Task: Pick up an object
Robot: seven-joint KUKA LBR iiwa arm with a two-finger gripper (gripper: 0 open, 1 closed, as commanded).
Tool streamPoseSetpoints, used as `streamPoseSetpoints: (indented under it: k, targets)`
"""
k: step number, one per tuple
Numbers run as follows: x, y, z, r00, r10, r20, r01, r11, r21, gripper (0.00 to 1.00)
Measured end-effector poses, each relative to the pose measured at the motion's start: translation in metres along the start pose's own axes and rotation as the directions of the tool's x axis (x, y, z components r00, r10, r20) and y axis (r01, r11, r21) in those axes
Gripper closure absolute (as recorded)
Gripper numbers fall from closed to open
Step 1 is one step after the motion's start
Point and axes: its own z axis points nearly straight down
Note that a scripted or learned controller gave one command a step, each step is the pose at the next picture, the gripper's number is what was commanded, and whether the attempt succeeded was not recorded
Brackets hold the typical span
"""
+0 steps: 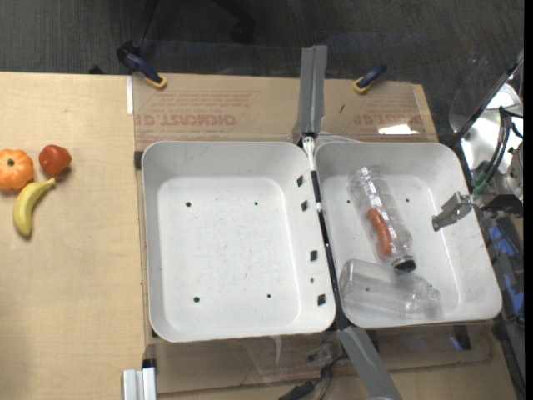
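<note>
The bottle lies in the right bin, long axis running up-left to down-right, black cap down-right. The claw: grip state unclear. Cardboard reads "CHEMCAST", upside down.

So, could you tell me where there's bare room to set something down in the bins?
The left bin floor is bare wall to wall. In the right bin, free patches lie along the divider and the far wall; the bottle, cup and gripper crowd the middle, near edge and right.

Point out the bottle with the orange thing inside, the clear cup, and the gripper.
bottle (382, 215): camera view, right bin, middle of its clear body.
clear cup (371, 286): camera view, right bin, its side wall, lying down.
gripper (450, 212): camera view, over right bin's right side, at fingertips.
</note>
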Motion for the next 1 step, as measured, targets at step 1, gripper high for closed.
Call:
streamPoseSetpoints:
  k: [1]
  targets:
    - [0.0420,0.0161,0.1691,0.985,-0.173,-0.001,0.173,0.985,0.000,0.00]
